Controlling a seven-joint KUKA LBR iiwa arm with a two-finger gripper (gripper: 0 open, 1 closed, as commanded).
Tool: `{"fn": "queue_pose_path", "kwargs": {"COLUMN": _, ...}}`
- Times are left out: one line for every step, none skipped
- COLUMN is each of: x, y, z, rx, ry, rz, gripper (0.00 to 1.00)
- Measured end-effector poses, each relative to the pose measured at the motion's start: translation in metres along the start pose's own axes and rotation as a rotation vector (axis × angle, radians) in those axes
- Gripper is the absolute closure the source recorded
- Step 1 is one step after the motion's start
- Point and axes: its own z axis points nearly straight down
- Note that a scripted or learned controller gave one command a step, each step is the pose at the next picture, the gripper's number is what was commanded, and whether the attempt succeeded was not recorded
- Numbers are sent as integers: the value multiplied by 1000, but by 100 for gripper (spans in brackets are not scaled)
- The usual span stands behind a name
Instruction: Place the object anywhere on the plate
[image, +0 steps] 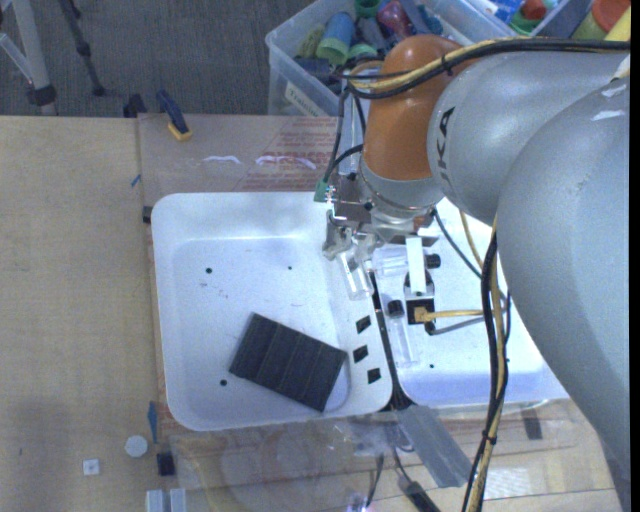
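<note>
A dark grey ridged rectangular plate (288, 362) lies flat in the front part of the left white bin (200, 240), turned at a slight angle. My gripper (382, 322) hangs over the rim between the two bins, to the upper right of the plate and apart from it. Its two clear fingers (352, 275) stand apart, so it is open, and I see nothing between them. The orange wrist band (410, 110) and the grey arm cover most of the right bin (470, 370). I cannot make out a loose object in either bin.
Small black marks (362, 352) dot the rim between the bins. A clear tub of coloured toys (340, 40) stands behind the bins. A blue clamp (175, 118) sits at the bench's back left. Cables (490, 300) hang from the arm over the right bin.
</note>
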Motion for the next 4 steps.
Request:
{"fn": "queue_pose_path", "kwargs": {"x": 37, "y": 33, "z": -3, "rx": -3, "ry": 0, "rz": -198, "gripper": 100}}
{"fn": "queue_pose_path", "kwargs": {"x": 95, "y": 53, "z": 16, "rx": -3, "ry": 0, "rz": -285, "gripper": 100}}
{"fn": "queue_pose_path", "kwargs": {"x": 118, "y": 51, "z": 23, "rx": -4, "ry": 0, "rz": -407, "gripper": 100}}
{"fn": "queue_pose_path", "kwargs": {"x": 120, "y": 50, "z": -11, "rx": -5, "ry": 0, "rz": -531, "gripper": 100}}
